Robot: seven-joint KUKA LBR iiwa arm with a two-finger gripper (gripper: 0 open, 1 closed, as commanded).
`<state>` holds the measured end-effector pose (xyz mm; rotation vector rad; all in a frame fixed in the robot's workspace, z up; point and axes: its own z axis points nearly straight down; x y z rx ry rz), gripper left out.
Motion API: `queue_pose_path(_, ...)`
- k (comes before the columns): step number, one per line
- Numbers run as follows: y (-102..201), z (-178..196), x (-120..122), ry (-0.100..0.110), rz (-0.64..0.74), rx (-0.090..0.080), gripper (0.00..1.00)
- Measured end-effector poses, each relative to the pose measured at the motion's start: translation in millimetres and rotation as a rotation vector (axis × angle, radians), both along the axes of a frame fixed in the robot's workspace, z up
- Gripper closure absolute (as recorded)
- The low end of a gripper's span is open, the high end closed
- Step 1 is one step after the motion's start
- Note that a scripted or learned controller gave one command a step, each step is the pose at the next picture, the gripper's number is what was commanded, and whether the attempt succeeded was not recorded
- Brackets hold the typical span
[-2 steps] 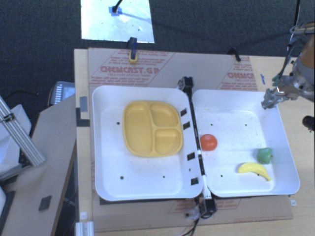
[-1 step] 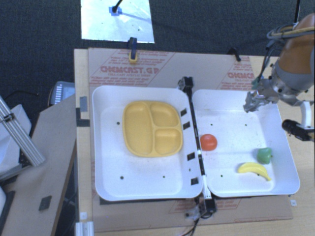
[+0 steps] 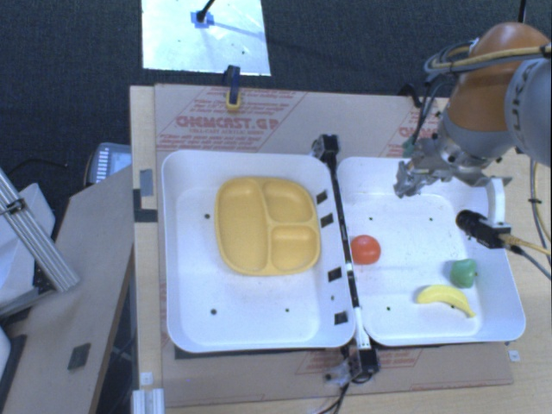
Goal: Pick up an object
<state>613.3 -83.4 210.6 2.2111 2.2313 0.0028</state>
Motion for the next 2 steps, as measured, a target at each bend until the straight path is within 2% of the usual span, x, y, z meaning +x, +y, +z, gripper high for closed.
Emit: queue_pose_path(2,119,5,-22,0.001,0.001,0.001,1.0)
